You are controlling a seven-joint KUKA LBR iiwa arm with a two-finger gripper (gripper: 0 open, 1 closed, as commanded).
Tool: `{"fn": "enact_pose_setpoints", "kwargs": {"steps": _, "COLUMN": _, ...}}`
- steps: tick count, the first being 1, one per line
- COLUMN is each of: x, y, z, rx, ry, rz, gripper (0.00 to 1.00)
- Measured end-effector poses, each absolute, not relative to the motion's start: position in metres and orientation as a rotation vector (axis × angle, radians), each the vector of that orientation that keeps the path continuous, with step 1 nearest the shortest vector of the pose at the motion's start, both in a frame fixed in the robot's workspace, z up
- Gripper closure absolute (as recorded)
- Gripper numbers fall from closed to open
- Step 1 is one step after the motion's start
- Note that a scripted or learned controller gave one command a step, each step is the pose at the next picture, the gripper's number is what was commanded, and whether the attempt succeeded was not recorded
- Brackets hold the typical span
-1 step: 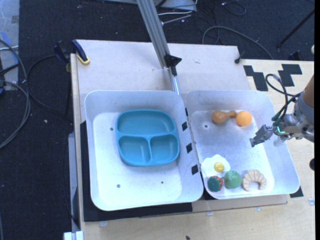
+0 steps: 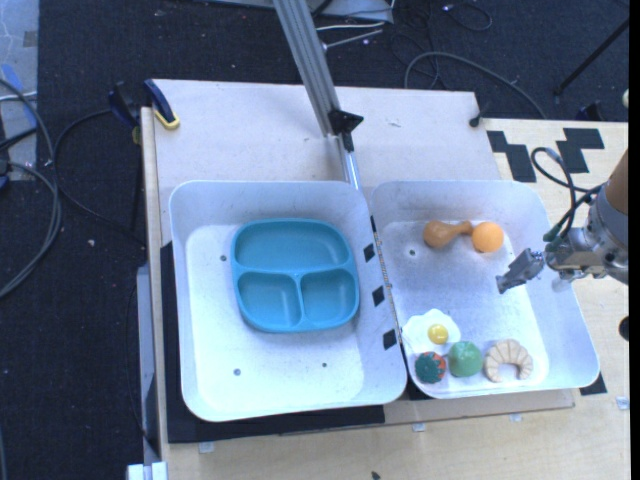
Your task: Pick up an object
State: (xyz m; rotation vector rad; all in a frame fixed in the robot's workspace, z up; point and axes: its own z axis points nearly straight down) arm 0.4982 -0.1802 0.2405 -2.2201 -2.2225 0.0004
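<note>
- The end effector [image 2: 519, 270] hangs over the right bin [image 2: 560, 298], just below and right of the orange ball [image 2: 487, 238]; whether its fingers are apart cannot be told.
- Left of the ball lies a tan drumstick [image 2: 446, 233].
- Well below the ball sit a fried egg [image 2: 433, 330], a green ball [image 2: 465, 359] and a croissant [image 2: 509, 360].
- The left bin [image 2: 200, 368] holds a blue divided plate [image 2: 295, 273].
</note>
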Motion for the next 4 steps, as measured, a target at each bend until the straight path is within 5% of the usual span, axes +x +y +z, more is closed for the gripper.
{"fn": "enact_pose_setpoints", "kwargs": {"steps": 2, "x": 0.495, "y": -0.179, "z": 0.116, "rx": -2.220, "ry": -2.216, "rz": 0.003, "gripper": 0.00}}
{"fn": "enact_pose_setpoints", "kwargs": {"steps": 3, "x": 0.497, "y": -0.179, "z": 0.094, "rx": -2.224, "ry": -2.221, "rz": -0.003, "gripper": 0.00}}
{"fn": "enact_pose_setpoints", "kwargs": {"steps": 4, "x": 0.498, "y": -0.181, "z": 0.106, "rx": -2.234, "ry": -2.226, "rz": -0.004, "gripper": 1.00}}
